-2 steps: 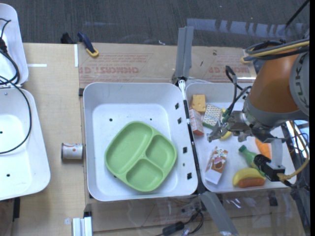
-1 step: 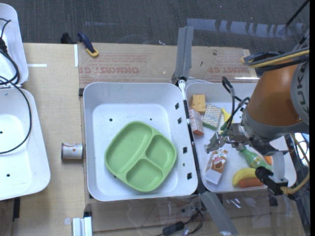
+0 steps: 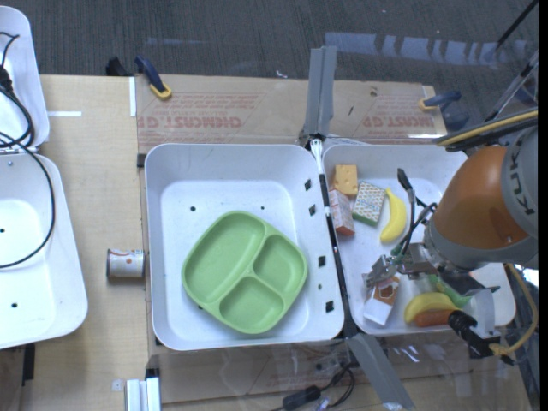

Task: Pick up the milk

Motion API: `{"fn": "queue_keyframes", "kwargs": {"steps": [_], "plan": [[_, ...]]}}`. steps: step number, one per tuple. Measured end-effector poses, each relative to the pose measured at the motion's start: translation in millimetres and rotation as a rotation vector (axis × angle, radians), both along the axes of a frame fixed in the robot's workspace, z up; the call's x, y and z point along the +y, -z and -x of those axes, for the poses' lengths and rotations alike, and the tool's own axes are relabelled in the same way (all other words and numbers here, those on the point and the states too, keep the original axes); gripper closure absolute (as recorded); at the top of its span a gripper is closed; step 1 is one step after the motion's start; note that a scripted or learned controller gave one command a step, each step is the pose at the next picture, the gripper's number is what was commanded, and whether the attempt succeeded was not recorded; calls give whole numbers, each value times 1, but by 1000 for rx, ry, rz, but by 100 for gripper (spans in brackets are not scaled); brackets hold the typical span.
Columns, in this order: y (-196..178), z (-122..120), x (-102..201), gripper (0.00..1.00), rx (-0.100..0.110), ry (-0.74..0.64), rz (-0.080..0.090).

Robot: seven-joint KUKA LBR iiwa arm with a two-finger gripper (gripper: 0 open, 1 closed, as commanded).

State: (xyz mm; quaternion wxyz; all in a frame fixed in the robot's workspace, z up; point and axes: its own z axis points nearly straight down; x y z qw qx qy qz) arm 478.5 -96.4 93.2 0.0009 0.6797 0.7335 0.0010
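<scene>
One small white carton [image 3: 380, 304], likely the milk, lies at the right bin's [image 3: 377, 163] front left, just in front of the gripper [image 3: 387, 271]; its long axis runs roughly front-to-back; whether the gripper is clenched or released, I cannot tell.

Table surface and items resting directly on it

The table [image 3: 86, 101] is light wood-coloured and carries two shallow white bins side by side: the left bin [image 3: 163, 255] and the right bin [image 3: 351, 157], rims touching. A brown cardboard sheet [image 3: 231, 114] with reversed red lettering lies behind the bins. A small metal cylinder [image 3: 125, 264] lies just beside the left bin's left wall.
</scene>
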Motion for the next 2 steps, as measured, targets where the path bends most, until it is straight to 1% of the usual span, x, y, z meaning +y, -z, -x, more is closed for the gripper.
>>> {"fn": "queue_keyframes", "kwargs": {"steps": [1,2], "plan": [[-9,-1,-1,100,-1,4,0],[-97,1,89,100,5,194,1]]}}
